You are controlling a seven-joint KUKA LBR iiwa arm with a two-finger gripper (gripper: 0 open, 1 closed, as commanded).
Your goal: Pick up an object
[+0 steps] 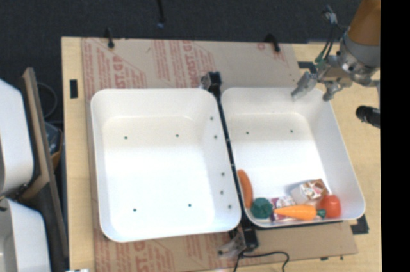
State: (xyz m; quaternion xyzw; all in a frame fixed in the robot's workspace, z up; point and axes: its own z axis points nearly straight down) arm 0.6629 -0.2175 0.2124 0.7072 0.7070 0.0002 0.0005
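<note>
The hand [317,86] hangs open over the far rim of the right bin [282,149], at about 1 o'clock in the view, its two fingers spread and holding nothing. The objects crowd the bin's 5 o'clock corner: a carrot [245,187] along the left wall, a green lump [261,207], a second carrot [296,212], a small carton [309,190] and a tomato [330,205]. The left bin [160,162] sits beside it on the surface [141,63].
</note>
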